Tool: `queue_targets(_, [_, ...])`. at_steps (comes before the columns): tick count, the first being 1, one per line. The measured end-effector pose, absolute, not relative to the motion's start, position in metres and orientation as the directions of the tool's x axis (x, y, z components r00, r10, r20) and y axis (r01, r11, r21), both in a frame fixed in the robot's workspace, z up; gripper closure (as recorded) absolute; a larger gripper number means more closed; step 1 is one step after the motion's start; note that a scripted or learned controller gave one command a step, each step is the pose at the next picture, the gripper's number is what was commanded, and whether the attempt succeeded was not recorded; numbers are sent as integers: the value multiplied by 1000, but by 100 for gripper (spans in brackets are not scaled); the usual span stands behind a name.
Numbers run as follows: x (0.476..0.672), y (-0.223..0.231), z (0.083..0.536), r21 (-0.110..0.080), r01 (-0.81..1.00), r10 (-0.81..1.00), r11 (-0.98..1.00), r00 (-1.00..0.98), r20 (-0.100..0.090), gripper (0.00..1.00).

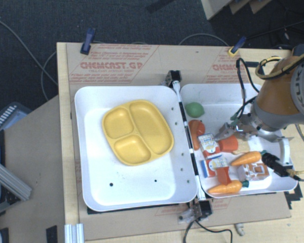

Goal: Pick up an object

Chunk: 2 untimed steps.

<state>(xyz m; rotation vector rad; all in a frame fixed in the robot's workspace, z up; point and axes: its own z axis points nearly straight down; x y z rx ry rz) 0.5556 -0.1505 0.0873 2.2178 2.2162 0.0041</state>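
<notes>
The metal two-finger gripper (229, 130) reaches into the right white bin (218, 96); whether it is apart or clamped cannot be told. Just below-left of it lies an orange-red block (228, 144), with an orange plastic carrot (245, 158) below.

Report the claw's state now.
Claw: low in the right bin among the toys; open or closed cannot be told.

A robot lab test bench.
Two white bins (91, 186) sit clamped on a cardboard-covered bench (142, 59), cables (20, 39) trail over dark carpet (30, 9), and a grey-and-orange arm (281, 97) reaches in.
</notes>
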Motion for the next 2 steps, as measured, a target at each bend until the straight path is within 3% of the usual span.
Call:
queue_targets(1, [557,-150,97,9,1000,1000,0,0,-2,100])
queue_targets(2, [573,-72,185,2,1000,1000,2,-2,1,100])
